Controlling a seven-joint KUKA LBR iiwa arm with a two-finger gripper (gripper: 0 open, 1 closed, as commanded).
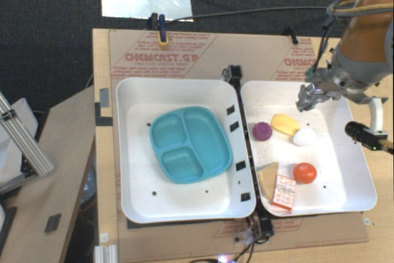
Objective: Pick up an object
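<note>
- The gripper (306,100) hangs over the upper part of the right bin (360,185), with the arm (363,40) coming in from 2 o'clock.
- Nothing can be seen between its tips; how far apart they stand is too small and dark to judge, so I cannot tell.
- The nearest thing is the yellow piece (285,124), which lies at about 7 o'clock from the gripper, near it but apart.
- Its long axis runs roughly from 10 to 4 o'clock, tilted a little down to the right.
- My judgement: this is the likeliest pick, and the move turns on a short shift toward 7 o'clock and a drop, with the tips set across the short width.
- The white ball (303,137) touches or nearly touches the yellow piece at its 4 o'clock end, almost straight down the view at 6 o'clock from the gripper.
- That closeness could let a finger nudge the ball as it comes down.
- The purple ball (262,131) sits just beside the yellow piece at 9 o'clock, close to the bin's left wall.
- Farther off at 6 o'clock lie the red ball (305,173), a tan wedge (267,178) and a red-and-white packet (284,191), the packet overlapping the wedge's lower right.
- The left bin (132,151) holds a teal tray (190,143), well apart at 8 o'clock, beyond the divider.
</note>
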